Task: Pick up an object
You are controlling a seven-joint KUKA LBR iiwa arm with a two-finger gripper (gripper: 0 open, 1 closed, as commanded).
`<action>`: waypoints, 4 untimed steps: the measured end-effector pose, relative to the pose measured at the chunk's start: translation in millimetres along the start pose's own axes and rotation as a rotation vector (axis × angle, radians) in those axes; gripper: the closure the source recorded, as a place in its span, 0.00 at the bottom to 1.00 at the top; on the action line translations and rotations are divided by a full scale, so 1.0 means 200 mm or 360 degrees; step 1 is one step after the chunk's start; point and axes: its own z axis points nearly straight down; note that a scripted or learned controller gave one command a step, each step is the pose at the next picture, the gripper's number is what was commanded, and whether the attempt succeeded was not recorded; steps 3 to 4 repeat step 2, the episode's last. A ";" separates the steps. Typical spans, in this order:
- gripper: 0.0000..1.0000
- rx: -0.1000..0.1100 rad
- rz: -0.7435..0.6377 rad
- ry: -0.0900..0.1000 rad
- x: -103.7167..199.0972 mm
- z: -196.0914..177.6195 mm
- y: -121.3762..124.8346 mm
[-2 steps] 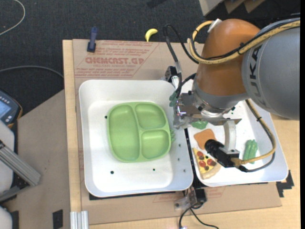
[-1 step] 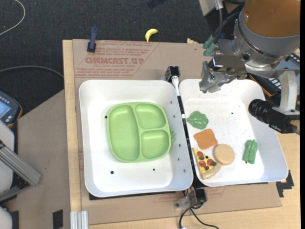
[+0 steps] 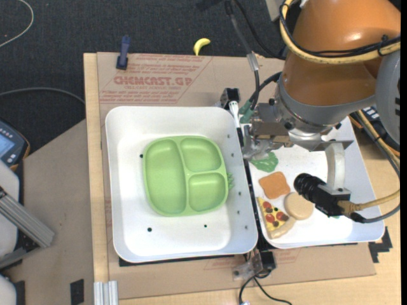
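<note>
Gripper (image 3: 257, 146) sits low at the inner edge of the right white bin (image 3: 359, 232), mostly hidden by the grey wrist; open or closed, cannot tell. A flat green leaf-shaped piece (image 3: 267, 164) lies just below it, partly covered. Nearer the camera are an orange square slice (image 3: 275, 184), a tan round disc (image 3: 297, 206) and a pizza-slice toy (image 3: 275, 218).

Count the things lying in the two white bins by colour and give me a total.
Green: 2, the divided plate in the left bin and a small green piece in the right bin
Orange-brown: 1, the square slice
Tan: 1, the round piece
Yellow with red: 1, the pizza slice
Total: 5
</note>
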 end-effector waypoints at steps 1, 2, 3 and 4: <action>1.00 0.0008 0.0007 -0.0003 -0.18 0.52 0.10; 1.00 -0.0040 -0.0003 0.0006 -0.24 -0.43 0.00; 1.00 -0.0040 -0.0003 0.0006 -0.24 -0.43 0.00; 1.00 -0.0040 -0.0003 0.0006 -0.24 -0.43 0.00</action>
